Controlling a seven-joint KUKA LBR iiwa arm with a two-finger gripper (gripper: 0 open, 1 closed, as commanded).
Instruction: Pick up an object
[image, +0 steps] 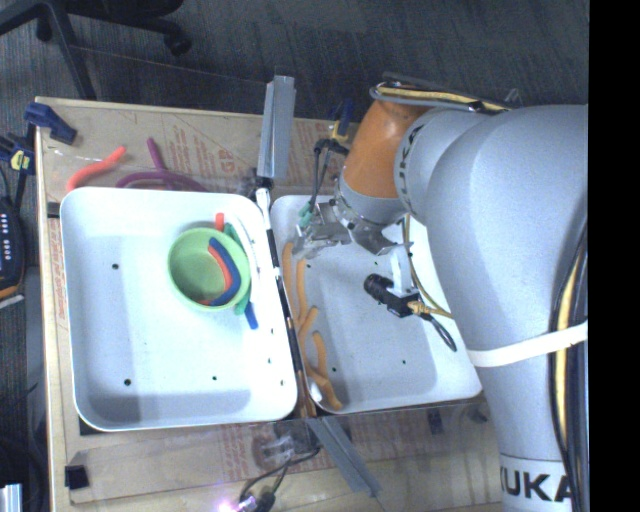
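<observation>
My gripper hangs low over the back left corner of the right bin, under the orange wrist band. Its tips are lost among metal parts and cables. Long orange strips lie along that bin's left wall, running from just beside the gripper toward the front. In the left bin sits a green bowl with red and blue curved pieces in and around it. Nothing is seen held.
The grey arm body covers the right bin's right side. A black connector with a cable hangs over the bin's middle. Pink and orange tubing lies on the bench behind the left bin. A metal bar stands between the bins at the back.
</observation>
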